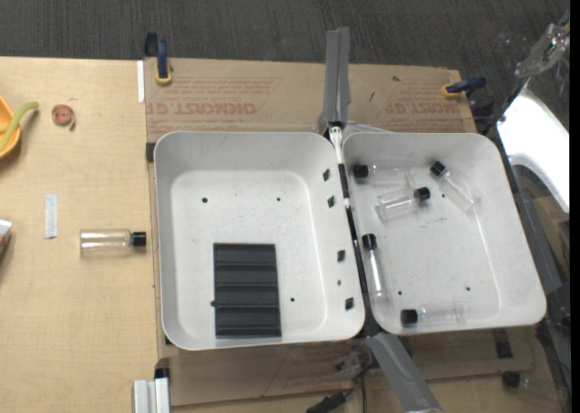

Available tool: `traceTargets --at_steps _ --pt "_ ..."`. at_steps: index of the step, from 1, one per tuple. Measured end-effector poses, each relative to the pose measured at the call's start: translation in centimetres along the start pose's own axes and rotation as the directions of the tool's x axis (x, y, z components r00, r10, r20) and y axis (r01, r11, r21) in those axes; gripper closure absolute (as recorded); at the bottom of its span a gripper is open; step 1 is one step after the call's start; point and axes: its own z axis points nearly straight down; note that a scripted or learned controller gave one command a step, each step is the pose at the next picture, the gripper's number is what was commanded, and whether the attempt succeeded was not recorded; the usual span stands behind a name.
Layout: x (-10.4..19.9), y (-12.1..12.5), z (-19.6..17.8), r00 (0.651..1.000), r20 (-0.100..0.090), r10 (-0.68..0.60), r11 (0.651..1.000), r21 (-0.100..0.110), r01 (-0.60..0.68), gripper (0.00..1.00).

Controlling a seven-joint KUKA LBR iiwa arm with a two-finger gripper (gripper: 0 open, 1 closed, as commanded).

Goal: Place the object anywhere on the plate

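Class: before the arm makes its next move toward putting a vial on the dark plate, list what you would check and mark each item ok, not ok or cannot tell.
1. Plate lies flat in the left bin, its top bare: ok.
2. Vials wait in the right bin: ok, several, clear with black caps.
3. One vial stands apart for picking: ok, the front vial lies alone by the front wall.
4. Back vials spaced out: not ok, they crowd together.
5. Gripper state: cannot tell.
6. Stray vial on the bench, outside the bins: not ok.
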Motion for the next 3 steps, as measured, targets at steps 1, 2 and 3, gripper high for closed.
traceTargets --at_steps 1,2,3 --pt "12.0 -0.5 1.1 0.983 0.0 0.185 0.983 0.001 -0.185 0.0" --pt "7.7 0.8 -0.1 0.954 0.0 0.301 0.954 0.0 -0.301 0.0" --pt "-1.2 -0.3 0.0 0.917 0.001 0.398 0.917 0.002 -0.398 0.0"
